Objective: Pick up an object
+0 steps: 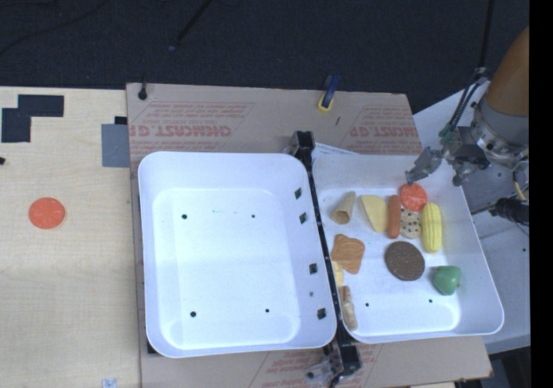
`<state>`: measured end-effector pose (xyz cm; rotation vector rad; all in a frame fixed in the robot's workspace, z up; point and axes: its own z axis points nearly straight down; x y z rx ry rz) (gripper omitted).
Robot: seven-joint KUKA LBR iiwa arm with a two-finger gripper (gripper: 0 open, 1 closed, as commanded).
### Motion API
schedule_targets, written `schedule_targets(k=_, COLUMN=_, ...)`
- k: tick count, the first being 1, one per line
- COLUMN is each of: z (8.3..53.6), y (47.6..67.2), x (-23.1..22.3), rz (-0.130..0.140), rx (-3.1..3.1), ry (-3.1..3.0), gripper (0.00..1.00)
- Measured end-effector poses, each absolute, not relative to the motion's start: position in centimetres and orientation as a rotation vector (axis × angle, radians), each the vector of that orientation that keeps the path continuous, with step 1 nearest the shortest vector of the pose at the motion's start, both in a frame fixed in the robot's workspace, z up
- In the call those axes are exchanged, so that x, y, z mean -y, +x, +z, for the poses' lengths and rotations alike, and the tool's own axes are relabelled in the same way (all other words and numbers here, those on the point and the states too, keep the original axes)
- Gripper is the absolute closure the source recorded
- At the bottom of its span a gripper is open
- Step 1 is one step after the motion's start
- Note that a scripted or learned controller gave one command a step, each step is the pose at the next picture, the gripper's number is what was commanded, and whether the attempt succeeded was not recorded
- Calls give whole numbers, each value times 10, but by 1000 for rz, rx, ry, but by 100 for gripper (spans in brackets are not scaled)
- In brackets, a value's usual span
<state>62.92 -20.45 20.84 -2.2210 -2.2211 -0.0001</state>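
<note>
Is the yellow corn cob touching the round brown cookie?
Apart. In the camera view, the yellow corn cob lies upright near the right bin's far side, and the round brown cookie sits below and left of it, with a thin strip of white bin floor between them.

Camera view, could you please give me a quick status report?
Gripper above right bin's far edge, holding nothing. Nearest: red tomato, beside corn and sausage. Items tightly clustered.

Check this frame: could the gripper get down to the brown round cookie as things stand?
Probably yes. The cookie lies flat in the right bin with nothing on top of it. The gripper hangs above the bin's far right corner, and no object stands between them; the corn and toast lie beside it.
</note>
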Motion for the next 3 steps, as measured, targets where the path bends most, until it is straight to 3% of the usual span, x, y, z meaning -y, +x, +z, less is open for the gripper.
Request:
schedule_targets(k=1, z=83, y=528, x=180, rz=5, rx=2213, ry=-2217, gripper=0)
schedule_targets(k=2, z=97, y=531, x=182, rz=1, rx=2212, ry=-2225, gripper=100)
schedule_targets(k=3, z=151, y=632, x=114, rz=-13, rx=2236, ry=-2216, gripper=100)
